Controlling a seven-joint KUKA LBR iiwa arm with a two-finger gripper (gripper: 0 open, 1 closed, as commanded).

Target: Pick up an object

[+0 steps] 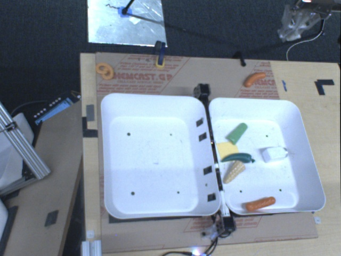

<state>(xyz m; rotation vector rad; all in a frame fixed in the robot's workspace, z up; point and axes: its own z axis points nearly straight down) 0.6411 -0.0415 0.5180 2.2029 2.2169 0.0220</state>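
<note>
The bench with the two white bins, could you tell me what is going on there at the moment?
A pick-up try has not reached the objects. The gripper sits high at the far right corner, away from the bins, holding nothing visible. The right bin holds a green piece, a yellow piece, a corn cob, a white block and a sausage. Another sausage lies on the board behind.

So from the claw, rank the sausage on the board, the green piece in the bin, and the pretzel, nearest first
1. Sausage on the board, below-left of the claw.
2. Green piece, in the right bin's upper part.
3. Pretzel, at the board's far left corner.
</note>
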